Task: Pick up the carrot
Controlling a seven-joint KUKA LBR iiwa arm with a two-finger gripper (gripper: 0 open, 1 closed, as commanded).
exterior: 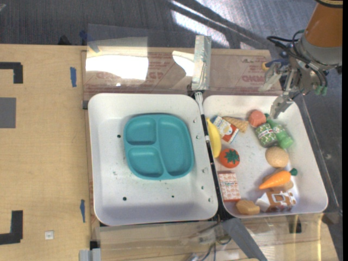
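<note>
The carrot, orange with a green top, lies in the right bin toward its front right, beside a beige round item and above a white and orange carton. My gripper hangs over the bin's back right corner, well behind the carrot. It looks open, with nothing between its fingers.
The right bin also holds a banana, a red tomato, a small carton, green items, a red and white box and a bread roll. A teal divided plate lies in the left bin.
</note>
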